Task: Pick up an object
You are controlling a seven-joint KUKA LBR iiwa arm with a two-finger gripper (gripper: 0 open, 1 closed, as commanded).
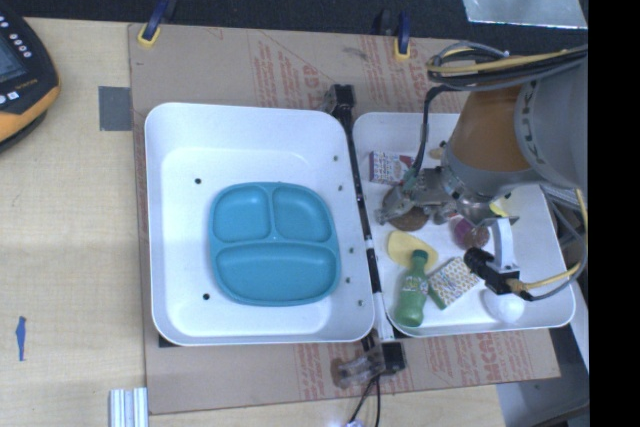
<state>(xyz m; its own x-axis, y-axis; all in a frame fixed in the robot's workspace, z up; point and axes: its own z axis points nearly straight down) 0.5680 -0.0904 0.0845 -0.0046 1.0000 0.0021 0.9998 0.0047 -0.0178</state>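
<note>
Clutter is sitting in the right bin [560, 315], and the arm [500, 130] is reaching down into that bin's middle from the right edge of the surface. Its gripper [415, 198] is hanging low by a dark lumpy object [400, 207] near the bin's left wall; whether it is open or closed cannot be told, and nothing can be seen to be held.

Candidates are lying close together: a green bottle [411, 290] along the front left, a yellow piece [410, 245] touching its cap, a patterned packet [452, 282] just beside the bottle, a reddish item [465, 231] further right, and a small printed box [386, 165] toward the back. The left bin [170, 145] is carrying a blue divided plate [272, 242], well apart from the arm.

Judging from this, the step in hand is settling on one object. Doing it well probably means centring over a single item, the dark one being nearest, descending straight, and closing on its narrow side so the neighbours are not getting nudged or pinched along with it. Lifting slowly would show whether the grip is real.
</note>
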